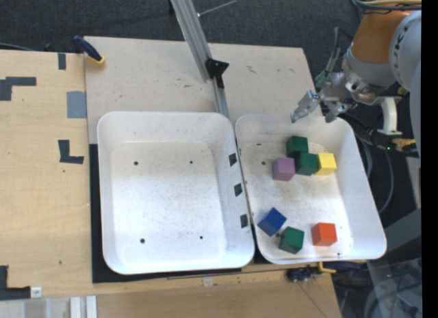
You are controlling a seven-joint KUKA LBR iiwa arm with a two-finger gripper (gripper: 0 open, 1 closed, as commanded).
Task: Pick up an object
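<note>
The fingers (pixel 316 108) hang above the far rim of the right bin (pixel 363 193); whether they are spread or closed cannot be told, and nothing is seen between them. Two green cubes (pixel 297 146), a yellow cube (pixel 326 163) and a purple cube (pixel 283 169) cluster just below. A blue cube (pixel 272 221), a third green cube (pixel 291 239) and an orange cube (pixel 324 234) lie near the front wall. The left bin (pixel 109 193) adjoins on the tabletop (pixel 41 193).

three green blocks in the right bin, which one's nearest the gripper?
The green block at the top of the cluster, just below the gripper. Another green one sits beside the yellow block; the third lies near the bin's front edge.
</note>
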